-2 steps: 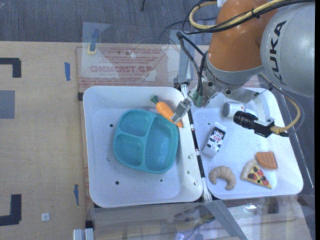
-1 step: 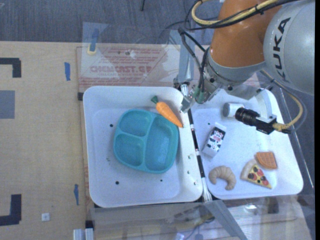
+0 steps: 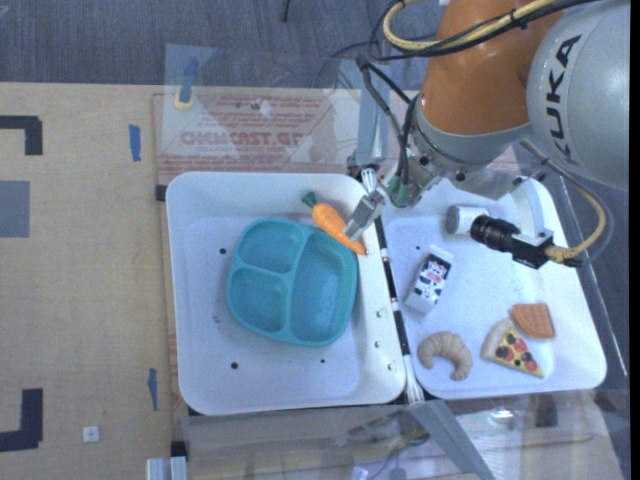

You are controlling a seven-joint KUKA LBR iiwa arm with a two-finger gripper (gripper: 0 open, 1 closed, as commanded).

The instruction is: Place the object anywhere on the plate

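Observation:
A teal plate point(image 3: 292, 283) with three compartments lies in the left white bin point(image 3: 200, 368). A toy carrot point(image 3: 335, 227), orange with a green top, rests slanted across the plate's upper right rim, close to the wall between the bins. My gripper point(image 3: 361, 212) reaches down from the right and its tip touches the carrot's thicker half. The big grey and orange wrist hides the gripper's upper part.
The right bin point(image 3: 585, 368) holds a small milk carton point(image 3: 430, 280), a croissant point(image 3: 446, 354), a pizza slice point(image 3: 514, 349) and an orange waffle piece point(image 3: 533, 320). A black and silver fitting with a yellow cable point(image 3: 497, 233) hangs over that bin's back.

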